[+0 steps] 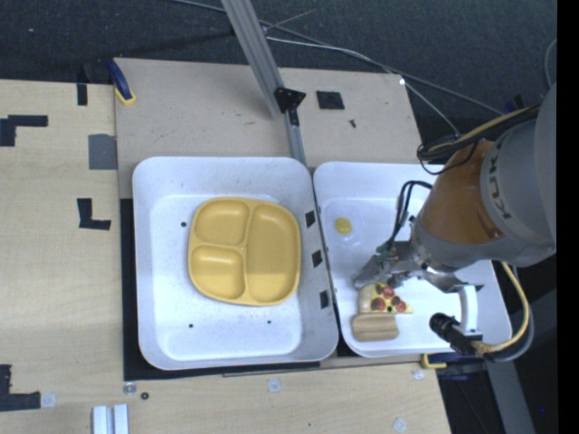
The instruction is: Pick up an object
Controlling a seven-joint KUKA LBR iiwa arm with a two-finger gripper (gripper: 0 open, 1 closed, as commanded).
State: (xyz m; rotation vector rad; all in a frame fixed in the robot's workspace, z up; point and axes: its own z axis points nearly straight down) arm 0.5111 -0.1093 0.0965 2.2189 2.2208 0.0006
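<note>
Tan bench [226, 107] carries two white bins side by side. Left bin [163, 242] holds a yellow divided plate [244, 250], sitting flat. Over in the right bin [362, 188] the arm's jaws [380, 274] hang low, just above a pizza slice toy [389, 302]; open or closed, I cannot tell. A tan bread piece [374, 327] lies beside the slice, a small yellow object [343, 226] farther back.
</note>
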